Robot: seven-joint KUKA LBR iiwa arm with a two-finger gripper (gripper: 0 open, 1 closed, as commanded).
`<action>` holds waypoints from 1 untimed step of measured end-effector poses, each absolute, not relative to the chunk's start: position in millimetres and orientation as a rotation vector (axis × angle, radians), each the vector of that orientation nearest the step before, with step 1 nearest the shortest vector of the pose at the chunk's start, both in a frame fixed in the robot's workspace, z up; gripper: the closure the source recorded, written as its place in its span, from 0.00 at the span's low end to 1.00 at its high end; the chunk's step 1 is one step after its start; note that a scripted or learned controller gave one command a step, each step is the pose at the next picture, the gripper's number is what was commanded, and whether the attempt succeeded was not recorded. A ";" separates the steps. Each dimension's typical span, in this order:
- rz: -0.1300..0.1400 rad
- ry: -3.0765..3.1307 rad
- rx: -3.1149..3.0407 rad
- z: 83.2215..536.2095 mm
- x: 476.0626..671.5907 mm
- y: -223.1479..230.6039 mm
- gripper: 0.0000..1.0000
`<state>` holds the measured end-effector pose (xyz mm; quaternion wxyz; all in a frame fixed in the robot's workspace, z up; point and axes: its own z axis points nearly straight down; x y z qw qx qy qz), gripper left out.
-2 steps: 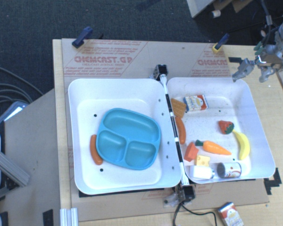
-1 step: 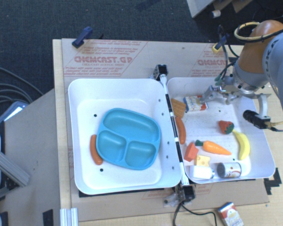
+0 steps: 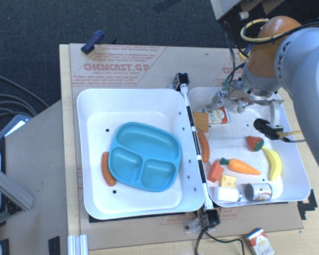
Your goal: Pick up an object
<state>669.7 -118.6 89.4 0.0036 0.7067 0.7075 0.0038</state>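
The gripper (image 3: 221,106) hangs over the right bin's far-left corner; I cannot tell its state. The nearby small red-and-white carton (image 3: 219,116) looks light, stiff; grip its flat sides.

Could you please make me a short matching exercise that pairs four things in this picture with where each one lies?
Things:
1. blue tray
2. banana
3. carrot
4. can

Places:
A. right bin, near its front edge
B. left bin, in the middle
C. right bin, along its right side
D. right bin, in the middle, just left of the banana

Pairs: 1-B, 2-C, 3-D, 4-A
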 end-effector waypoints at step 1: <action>0.014 2.217 2.211 100.5 670.7 -118.4 1.00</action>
